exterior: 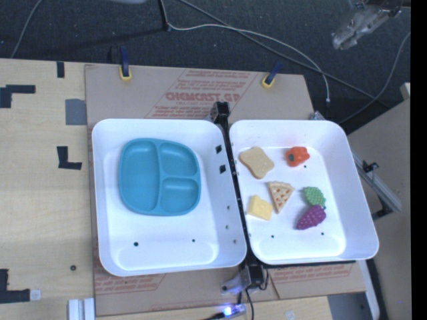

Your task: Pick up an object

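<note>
The right bin (347, 245) holds several toy foods. A tan bread slice (257, 162) lies at its upper left and a red pepper (297, 155) to the right of it. Below them are a pizza wedge (280, 195), a yellow cheese piece (260, 208), a green broccoli piece (313, 195) and purple grapes (310, 217). My gripper (343, 39) hangs high at the top right, beyond the bins and over the dark floor, far from all the foods, and it looks blurred.
The left bin (110, 245) carries a blue divided plate (160, 177). Both bins rest on a cardboard sheet (200, 92) held by two yellow clamps. Cables run across the dark floor at the back.
</note>
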Action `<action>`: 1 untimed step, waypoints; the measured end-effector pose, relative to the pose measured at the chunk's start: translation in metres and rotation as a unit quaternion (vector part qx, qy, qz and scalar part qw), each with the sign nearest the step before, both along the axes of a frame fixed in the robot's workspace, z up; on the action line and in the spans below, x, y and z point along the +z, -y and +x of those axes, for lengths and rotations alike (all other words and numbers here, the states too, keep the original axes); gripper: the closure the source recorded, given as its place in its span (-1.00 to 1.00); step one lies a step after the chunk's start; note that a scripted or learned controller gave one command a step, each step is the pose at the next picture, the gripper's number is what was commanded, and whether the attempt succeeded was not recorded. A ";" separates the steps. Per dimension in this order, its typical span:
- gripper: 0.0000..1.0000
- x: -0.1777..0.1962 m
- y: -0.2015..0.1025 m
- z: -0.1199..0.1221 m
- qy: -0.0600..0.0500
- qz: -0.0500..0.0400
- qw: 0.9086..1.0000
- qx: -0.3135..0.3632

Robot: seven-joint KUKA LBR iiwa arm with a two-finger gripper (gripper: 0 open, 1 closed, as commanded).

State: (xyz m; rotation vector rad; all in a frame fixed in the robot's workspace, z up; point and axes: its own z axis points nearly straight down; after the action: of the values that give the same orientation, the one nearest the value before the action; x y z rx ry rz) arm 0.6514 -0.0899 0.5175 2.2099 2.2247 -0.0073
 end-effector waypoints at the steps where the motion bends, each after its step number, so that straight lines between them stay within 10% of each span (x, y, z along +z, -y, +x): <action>1: 1.00 0.010 -0.001 0.000 0.000 -0.001 1.000 0.001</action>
State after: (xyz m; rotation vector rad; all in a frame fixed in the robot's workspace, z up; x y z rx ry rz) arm 0.6518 -0.0889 0.5275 2.2070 2.2256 -0.0091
